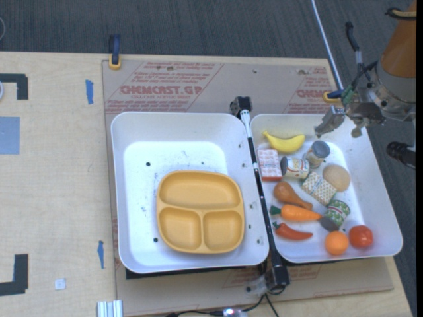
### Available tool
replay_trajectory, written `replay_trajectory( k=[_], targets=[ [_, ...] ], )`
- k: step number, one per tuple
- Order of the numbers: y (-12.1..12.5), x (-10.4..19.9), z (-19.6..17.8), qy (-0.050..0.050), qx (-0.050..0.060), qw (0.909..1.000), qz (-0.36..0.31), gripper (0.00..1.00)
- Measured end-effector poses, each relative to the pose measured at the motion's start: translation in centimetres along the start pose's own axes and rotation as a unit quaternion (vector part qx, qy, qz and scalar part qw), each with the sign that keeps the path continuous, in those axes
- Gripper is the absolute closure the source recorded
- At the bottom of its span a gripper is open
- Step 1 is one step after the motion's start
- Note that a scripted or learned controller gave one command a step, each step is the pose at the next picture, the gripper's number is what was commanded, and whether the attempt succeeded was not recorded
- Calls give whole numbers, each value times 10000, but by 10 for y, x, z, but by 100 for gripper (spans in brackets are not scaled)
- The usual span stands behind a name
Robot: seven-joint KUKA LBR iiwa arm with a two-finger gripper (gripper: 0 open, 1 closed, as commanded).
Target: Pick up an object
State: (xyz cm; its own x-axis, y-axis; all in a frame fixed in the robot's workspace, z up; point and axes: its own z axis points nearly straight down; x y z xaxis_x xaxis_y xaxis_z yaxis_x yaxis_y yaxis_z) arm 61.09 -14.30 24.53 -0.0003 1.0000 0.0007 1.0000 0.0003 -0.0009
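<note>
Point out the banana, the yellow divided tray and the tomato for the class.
banana (285, 141): camera view, middle of its curve.
yellow divided tray (198, 191): camera view, large top compartment.
tomato (361, 236): camera view, centre.

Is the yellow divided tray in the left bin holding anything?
Empty: all three compartments of the yellow tray show bare plastic; the toy food lies in the right bin.

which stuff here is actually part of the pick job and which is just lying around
Part of the job:
- hand, above the right bin's far rim
- right bin with the pickable toy food: banana, carrot, orange, tomato, red chili, small jar

Just lying about:
- left bin
- yellow divided plate in it
- blue clamp at the board's far edge
</note>
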Motion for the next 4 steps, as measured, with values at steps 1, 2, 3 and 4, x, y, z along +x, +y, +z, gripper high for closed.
replay_trajectory(
  k=[1, 2, 3, 4],
  targets=[
    [42, -22, 151, -2, 4, 10000, -1, 0],
    [14, 37, 155, -75, -83, 9999, 28, 0],
    [-8, 40, 154, -94, -100, 9999, 43, 0],
    [-35, 39, 154, -79, -108, 9999, 40, 0]
  ],
)
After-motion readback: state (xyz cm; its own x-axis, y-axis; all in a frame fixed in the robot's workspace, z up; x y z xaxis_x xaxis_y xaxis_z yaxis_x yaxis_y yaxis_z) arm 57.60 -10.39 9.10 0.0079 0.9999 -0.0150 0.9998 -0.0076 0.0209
